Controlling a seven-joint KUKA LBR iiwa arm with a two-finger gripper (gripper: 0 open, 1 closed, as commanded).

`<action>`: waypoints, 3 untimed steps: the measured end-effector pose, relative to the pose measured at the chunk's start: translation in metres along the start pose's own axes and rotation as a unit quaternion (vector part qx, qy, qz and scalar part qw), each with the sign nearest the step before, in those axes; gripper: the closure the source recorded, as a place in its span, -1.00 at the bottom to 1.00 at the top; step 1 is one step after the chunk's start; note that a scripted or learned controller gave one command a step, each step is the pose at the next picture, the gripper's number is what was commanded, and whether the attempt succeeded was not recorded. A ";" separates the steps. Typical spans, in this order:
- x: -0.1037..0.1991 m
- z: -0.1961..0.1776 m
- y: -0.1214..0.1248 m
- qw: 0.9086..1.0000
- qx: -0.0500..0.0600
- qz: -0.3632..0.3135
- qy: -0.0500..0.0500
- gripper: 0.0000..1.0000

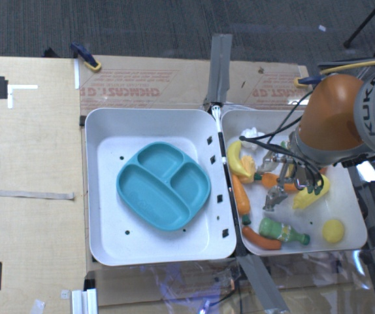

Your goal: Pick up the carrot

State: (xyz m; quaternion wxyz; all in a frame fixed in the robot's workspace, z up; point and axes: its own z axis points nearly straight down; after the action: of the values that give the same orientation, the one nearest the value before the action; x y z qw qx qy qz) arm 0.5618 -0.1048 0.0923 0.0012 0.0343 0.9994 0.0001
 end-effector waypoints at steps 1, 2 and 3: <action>-0.002 -0.010 0.000 1.000 0.001 -0.001 -0.003 1.00; -0.004 -0.021 0.000 1.000 0.001 -0.002 -0.006 1.00; -0.006 -0.031 0.001 1.000 0.002 -0.003 -0.008 1.00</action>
State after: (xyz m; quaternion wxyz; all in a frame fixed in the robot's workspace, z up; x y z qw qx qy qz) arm 0.5682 -0.1047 0.1231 0.0094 0.0318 0.9994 -0.0023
